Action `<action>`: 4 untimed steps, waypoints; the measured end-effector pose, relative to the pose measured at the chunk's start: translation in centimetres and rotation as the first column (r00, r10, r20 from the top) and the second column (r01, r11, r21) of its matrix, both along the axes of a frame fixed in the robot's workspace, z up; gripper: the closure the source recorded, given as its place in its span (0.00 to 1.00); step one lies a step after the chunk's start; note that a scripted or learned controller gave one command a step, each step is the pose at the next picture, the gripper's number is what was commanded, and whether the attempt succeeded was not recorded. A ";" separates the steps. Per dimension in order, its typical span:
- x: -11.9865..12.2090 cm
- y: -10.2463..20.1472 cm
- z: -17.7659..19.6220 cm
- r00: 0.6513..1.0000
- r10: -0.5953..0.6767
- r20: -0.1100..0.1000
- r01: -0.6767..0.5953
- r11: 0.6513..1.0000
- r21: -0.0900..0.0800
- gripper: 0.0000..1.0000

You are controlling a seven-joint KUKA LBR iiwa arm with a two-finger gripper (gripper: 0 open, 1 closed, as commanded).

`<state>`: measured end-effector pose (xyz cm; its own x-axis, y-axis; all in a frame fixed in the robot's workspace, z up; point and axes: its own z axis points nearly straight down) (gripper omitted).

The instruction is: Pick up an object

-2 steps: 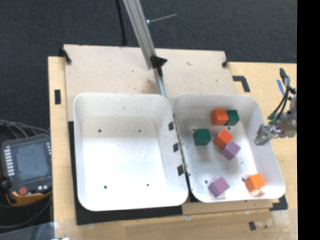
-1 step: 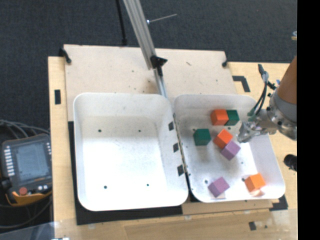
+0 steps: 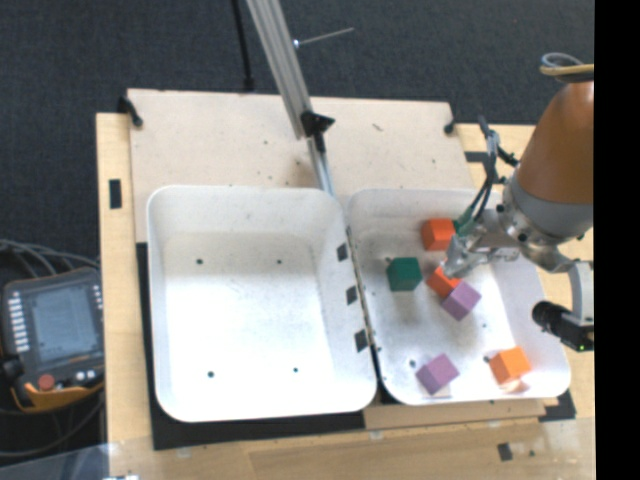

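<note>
1. The arm (image 3: 560, 158) is cut off by the right side of the view, so just its orange band and grey wrist show.
2. The gripper (image 3: 455, 264) hangs low in the right bin (image 3: 400, 378); its fingertips are too small and blurred to tell how they stand.
3. A red-orange block (image 3: 443, 283) lies partly hidden beneath the gripper, touching a purple block (image 3: 461, 301).
4. The handheld control box (image 3: 55, 333) at the left is partly cut by the edge, its screen unreadable.
5. The slanted metal rail (image 3: 280, 58) runs out of the top edge.

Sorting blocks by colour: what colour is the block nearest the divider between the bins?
Dark green, seen in the camera view.
</note>
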<state>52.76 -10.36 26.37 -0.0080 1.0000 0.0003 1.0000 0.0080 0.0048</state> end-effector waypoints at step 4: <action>2.0 19.4 -0.8 1.000 0.000 -0.003 0.000 1.000 0.001 1.00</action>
<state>54.75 9.00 25.61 -0.0077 1.0000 0.0010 1.0000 0.0077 0.0015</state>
